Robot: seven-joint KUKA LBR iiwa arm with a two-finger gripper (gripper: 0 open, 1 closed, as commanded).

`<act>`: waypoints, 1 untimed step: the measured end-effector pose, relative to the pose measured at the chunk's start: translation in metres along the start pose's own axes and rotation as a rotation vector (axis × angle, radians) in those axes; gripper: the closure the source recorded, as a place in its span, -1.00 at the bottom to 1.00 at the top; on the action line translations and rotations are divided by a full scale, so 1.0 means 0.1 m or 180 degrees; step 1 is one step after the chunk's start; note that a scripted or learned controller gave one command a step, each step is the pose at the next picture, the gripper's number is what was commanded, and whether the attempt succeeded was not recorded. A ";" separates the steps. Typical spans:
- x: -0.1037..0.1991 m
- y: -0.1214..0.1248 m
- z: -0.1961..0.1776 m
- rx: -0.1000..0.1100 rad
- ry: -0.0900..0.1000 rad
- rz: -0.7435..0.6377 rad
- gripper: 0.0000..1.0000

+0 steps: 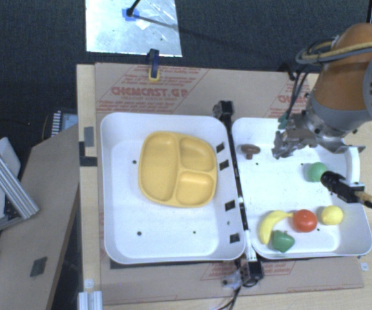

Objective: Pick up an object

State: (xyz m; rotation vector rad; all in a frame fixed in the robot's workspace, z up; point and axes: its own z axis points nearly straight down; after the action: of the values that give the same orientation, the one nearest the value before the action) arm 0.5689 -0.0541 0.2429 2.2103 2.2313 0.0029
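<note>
Two shallow white plastic bins sit side by side on a surface (173,95) covered with a sheet of brown printed cardboard. The left bin (118,173) has smooth rounded corners and holds a glossy yellow divided plate (176,168), a rounded square with one large section and two smaller ones. A row of black clips runs along the seam between the bins.

The right bin (263,192) carries the small objects. A brown mushroom-shaped piece (250,150) lies near its upper left corner. A round green ball-like object (315,171) rests toward the right side. Along the front edge, a curved yellow banana (271,223) lies just beside a glossy red tomato (304,220), with a smooth yellow lemon-like fruit (331,215) to the tomato's right. A lumpy green pepper (281,241) sits touching the banana's lower end.

The grey arm, its rounded orange section high at the right, reaches over the right bin. The metallic gripper (284,148) hangs above the bin's upper part, between the brown piece and the green ball, apart from both. Whether it is spread wide or narrow cannot be told at this size, and no object is seen in it.

A crinkled silvery sheet (133,18) lies on the dark floor beyond the surface.
</note>
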 end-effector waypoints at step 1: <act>0.60 -0.02 0.02 0.0003 0.0003 -0.0003 1.00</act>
State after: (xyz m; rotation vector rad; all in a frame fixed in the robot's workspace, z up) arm 0.5666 0.0059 0.2406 2.2101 2.2334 0.0029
